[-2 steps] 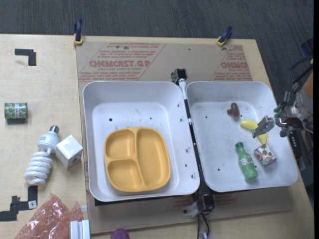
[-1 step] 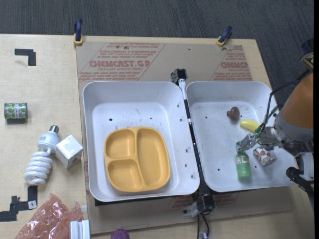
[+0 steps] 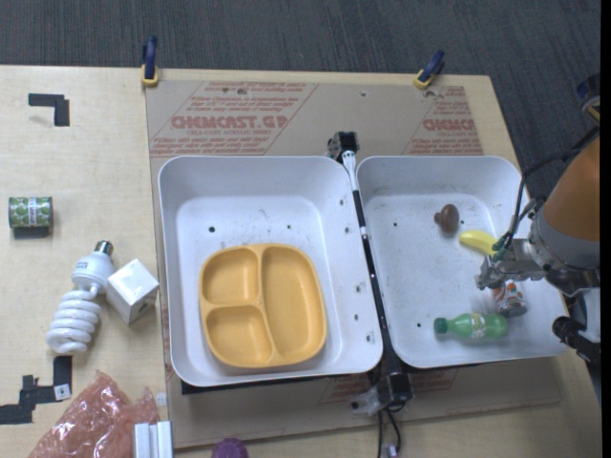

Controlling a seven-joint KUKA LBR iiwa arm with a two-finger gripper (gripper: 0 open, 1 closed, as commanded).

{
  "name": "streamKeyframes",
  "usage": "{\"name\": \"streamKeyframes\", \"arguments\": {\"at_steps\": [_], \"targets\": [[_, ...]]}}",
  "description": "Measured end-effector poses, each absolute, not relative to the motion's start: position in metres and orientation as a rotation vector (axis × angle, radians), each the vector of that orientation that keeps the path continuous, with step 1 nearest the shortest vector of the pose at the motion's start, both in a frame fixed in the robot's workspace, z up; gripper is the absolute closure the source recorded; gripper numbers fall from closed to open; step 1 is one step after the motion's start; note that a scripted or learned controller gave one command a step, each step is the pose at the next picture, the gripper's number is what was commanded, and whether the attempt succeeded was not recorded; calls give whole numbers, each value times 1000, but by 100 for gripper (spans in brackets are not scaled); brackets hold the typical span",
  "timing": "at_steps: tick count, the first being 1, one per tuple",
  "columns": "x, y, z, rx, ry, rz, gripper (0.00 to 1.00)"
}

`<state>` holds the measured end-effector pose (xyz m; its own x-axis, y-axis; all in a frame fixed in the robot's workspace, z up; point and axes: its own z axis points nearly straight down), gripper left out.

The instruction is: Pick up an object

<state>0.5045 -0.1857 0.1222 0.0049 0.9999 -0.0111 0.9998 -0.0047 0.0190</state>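
A small can [image 3: 512, 298] lies near the right bin's [image 3: 420, 184] right wall, directly under the hand [image 3: 498, 273]; whether the hand grips it, I cannot tell. A green bottle [image 3: 473, 326], a yellow banana [image 3: 477, 242] and a brown lump [image 3: 446, 218] lie nearby.

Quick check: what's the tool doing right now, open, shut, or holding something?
Tool: cannot be told; it sits low in the right bin, just above a small can, near the yellow banana and green bottle.
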Motion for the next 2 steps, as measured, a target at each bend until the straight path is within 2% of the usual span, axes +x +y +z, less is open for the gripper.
{"name": "streamKeyframes", "arguments": {"at_steps": [1,2], "targets": [[540,-201,92,2219,2223,0,100],[540,-200,93,2219,2224,3,0]]}}
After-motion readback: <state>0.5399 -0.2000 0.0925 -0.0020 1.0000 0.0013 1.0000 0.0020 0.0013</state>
